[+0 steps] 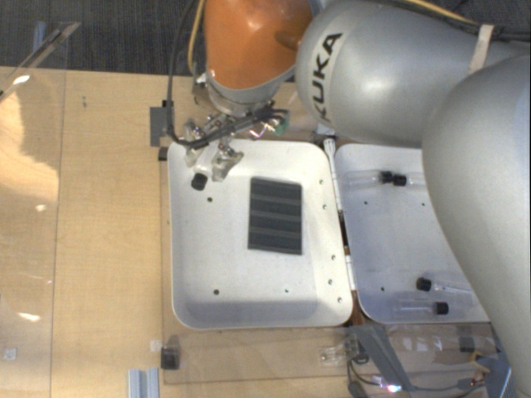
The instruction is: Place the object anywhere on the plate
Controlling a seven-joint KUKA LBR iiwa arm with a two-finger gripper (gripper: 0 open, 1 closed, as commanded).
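Camera view. Grey arm [390, 73] reaching in from 3 o'clock, with its orange band [245, 27] at 12 o'clock of the frame. Gripper [211, 171] hanging over the 11 o'clock corner of the left bin [191, 297], pointing down toward 7 o'clock. Cannot tell how far open it is, since the metal parts and wires at the wrist blur together. A small black tip [198, 182] at its lower end sits close to or on the white floor of the bin. Cannot tell whether that tip belongs to the gripper or is a thing it carries, and nothing can be made out as clamped in it.

Counted: two white bins side by side, the right bin [373, 305] at 3 o'clock of the left one and partly covered by the arm. One plate [275, 215], dark grey, rectangular and ribbed, lying flat near the middle of the left bin, slightly toward 1 o'clock. Well apart from the gripper, at its 4 o'clock.

Three clear black-capped pieces, all in the right bin. First piece [392, 177] near that bin's 12 o'clock edge. Second piece [431, 286] and third piece [437, 308] close together toward 5 o'clock, lying roughly parallel. All three well apart from the plate. Cannot tell which of these, or the black tip, is the object of the task.

One small black block [170, 357] on the wooden bench, at 7 o'clock of the left bin.
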